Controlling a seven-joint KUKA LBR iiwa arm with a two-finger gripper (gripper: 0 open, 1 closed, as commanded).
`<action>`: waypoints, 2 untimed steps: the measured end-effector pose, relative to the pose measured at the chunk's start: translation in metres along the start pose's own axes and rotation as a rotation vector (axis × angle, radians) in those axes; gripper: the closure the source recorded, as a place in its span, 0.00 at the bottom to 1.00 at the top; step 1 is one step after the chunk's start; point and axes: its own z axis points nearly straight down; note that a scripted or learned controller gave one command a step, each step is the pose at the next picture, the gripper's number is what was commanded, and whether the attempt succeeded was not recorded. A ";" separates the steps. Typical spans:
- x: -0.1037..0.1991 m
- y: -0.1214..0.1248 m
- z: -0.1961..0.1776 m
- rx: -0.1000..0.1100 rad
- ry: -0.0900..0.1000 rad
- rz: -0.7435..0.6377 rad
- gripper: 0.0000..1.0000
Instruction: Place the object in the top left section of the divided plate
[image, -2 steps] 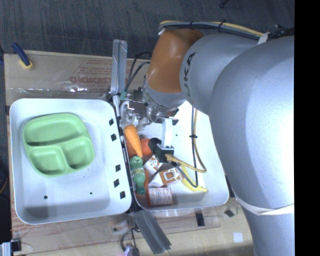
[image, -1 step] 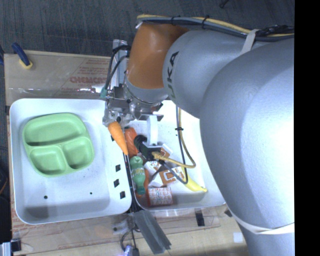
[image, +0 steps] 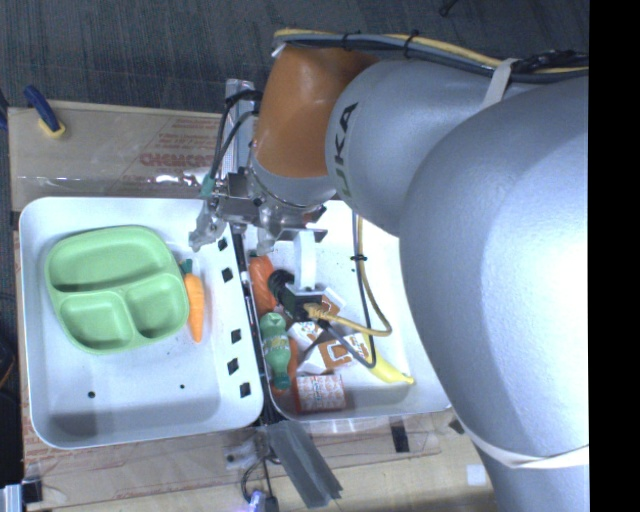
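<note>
A light green divided plate (image: 112, 288) lies in the left white bin (image: 130, 410), with one long section at the top and two smaller ones below. An orange carrot (image: 195, 306) with a green top lies on the bin floor against the plate's right rim, outside every section. My gripper (image: 236, 240) hangs over the wall between the two bins, just up and right of the carrot. Its fingers (image: 205, 236) are spread open with nothing between them.
The right bin (image: 425, 395) holds a pile: an orange vegetable (image: 262, 281), a green bottle (image: 275, 336), a red and white can (image: 318, 392), a banana (image: 386, 372) and a brown packet (image: 346, 349). The arm's large grey body covers the right side.
</note>
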 end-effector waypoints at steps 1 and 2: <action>0.000 0.000 -0.009 0.002 -0.001 -0.005 1.00; 0.000 0.000 -0.009 0.002 -0.001 -0.005 0.00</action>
